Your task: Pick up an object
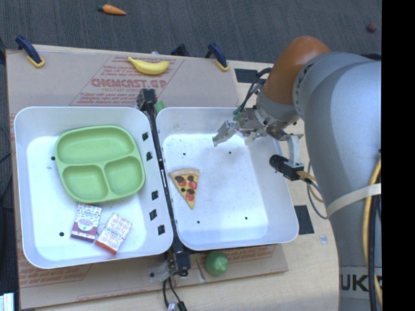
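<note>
Camera view: fixed overhead, slanted, looking down on both bins.
Arm: grey KUKA arm (337, 135) enters from 3 o'clock, orange band (288, 67) above the wrist, at about 1 o'clock of the frame.
Gripper: gripper (225, 135) sits over the upper part of the right bin, pointing toward 9 o'clock; nothing seen between its fingers.
Jaws: too small and foreshortened from where I stand; cannot tell whether wide or narrow.
Right bin: white bin (279, 219), right of centre.
Pizza slice: toy pizza slice (186, 184) lies flat on the right bin floor near its left wall, tip pointing to 6 o'clock; at about 7 o'clock from the gripper, apart from it.
Left bin: white bin (26, 173) touching the right bin along a black clipped seam.
Green plate: three-compartment green plate (99, 162) in the upper half of the left bin.
Packets: two small packets at 6 o'clock of the plate, a dark red one (86, 222) and an orange-red one (114, 232), side by side, just touching.
Banana: toy banana (148, 64) on the cardboard sheet (78, 76) at 12 o'clock of the bins, outside both.
Green ball: round green fruit-like object (217, 262) on the bench edge at 6 o'clock of the right bin, outside it.
Carrot: toy carrot (113, 9) on the dark floor at 11 o'clock, well apart from the bench.
Clamps: blue clamps (29, 50) on the cardboard's top edge.
</note>
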`<state>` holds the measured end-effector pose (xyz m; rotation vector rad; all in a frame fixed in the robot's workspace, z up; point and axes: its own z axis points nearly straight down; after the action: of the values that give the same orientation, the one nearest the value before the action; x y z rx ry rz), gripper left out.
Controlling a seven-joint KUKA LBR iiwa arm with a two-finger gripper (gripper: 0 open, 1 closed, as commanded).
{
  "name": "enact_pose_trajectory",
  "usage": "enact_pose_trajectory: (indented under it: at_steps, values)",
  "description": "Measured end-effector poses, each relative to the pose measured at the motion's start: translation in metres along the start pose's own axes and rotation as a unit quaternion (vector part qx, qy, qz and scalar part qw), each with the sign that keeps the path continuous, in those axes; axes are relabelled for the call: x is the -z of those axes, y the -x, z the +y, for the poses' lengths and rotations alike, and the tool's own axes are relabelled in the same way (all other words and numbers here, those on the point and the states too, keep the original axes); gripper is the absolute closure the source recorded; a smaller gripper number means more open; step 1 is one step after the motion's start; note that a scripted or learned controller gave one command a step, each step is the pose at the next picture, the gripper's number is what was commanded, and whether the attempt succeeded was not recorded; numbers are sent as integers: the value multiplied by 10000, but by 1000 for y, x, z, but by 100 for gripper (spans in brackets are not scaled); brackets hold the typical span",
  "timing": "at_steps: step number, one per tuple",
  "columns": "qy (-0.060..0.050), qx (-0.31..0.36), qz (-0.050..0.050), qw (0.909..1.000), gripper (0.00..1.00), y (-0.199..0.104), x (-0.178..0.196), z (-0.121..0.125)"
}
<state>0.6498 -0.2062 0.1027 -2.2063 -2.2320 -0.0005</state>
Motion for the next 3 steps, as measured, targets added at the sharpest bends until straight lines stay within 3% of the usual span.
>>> enact_pose_trajectory:
  at_steps: [1,2,3]
  values:
    - [2,18,2,10000,100,0,11,1]
    - [-1,24,2,10000,0,-1,11,1]
    - [21,-36,-20,10000,0,-13,179,-64]
